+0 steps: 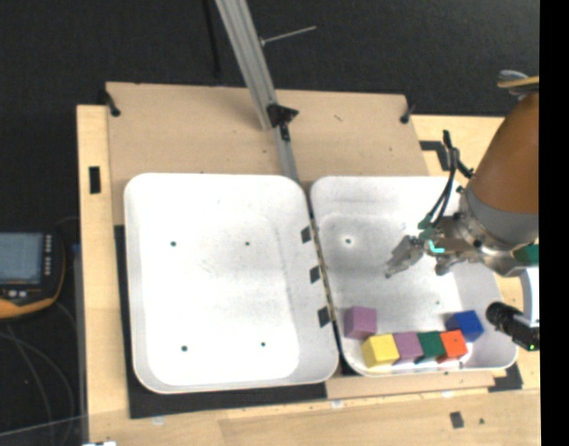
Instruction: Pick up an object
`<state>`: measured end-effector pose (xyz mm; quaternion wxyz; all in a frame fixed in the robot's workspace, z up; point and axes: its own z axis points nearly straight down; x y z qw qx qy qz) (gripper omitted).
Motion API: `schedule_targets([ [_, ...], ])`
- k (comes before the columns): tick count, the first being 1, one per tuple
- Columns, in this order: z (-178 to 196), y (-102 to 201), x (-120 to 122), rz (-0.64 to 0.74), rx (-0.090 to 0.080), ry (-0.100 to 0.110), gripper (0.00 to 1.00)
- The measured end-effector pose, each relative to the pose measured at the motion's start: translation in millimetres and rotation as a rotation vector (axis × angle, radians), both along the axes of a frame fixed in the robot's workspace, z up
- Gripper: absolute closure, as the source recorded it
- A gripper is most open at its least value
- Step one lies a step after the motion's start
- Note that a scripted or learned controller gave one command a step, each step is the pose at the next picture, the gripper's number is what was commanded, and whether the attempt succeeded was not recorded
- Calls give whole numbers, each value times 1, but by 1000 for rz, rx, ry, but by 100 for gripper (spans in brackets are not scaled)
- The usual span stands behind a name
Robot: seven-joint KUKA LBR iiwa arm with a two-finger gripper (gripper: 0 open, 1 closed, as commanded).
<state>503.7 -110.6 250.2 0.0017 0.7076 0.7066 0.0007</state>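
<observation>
Camera view, and we start at the near rim of the right bin (494,372), where the blocks are huddled: a yellow block (380,349), a purple block (408,345), a green block (430,345) and an orange block (453,344) in a tight row, a blue block (466,323) just behind the orange one, and a second purple block (361,321) standing a little apart behind the yellow. That loner looks like the smart pick, I'd say: it has free sides, so come straight down and centred over it, without nudging the row. Farther from that rim, over the bin's bare middle, hangs the gripper (403,256), empty, its fingers seemingly a little apart. Every block sits rim-side of it, the lone purple one nearest.
</observation>
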Motion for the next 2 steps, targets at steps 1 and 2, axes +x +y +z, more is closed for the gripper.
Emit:
schedule_targets([
  [1,-56,101,-20,10,5,7,0],
  [2,-43,95,-18,0,1,-1,100],
])
